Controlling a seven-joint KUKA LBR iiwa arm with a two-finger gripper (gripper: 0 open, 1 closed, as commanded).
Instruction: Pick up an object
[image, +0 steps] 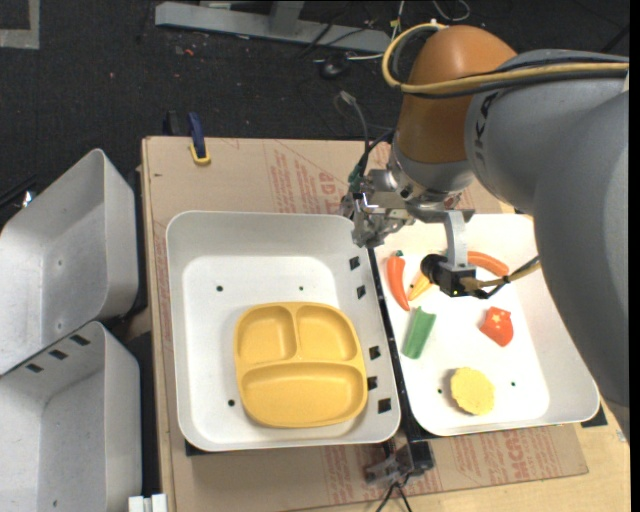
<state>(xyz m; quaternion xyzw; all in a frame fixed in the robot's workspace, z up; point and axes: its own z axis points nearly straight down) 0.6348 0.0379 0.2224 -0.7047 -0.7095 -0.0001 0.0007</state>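
A yellow divided tray lies in the left white bin. To the tray's right, the right white bin carries a red-orange pepper, a green piece, a red piece, a yellow round piece and an orange carrot-like piece. Behind the tray, the brown board bears faded red lettering and a blue-and-yellow clamp.
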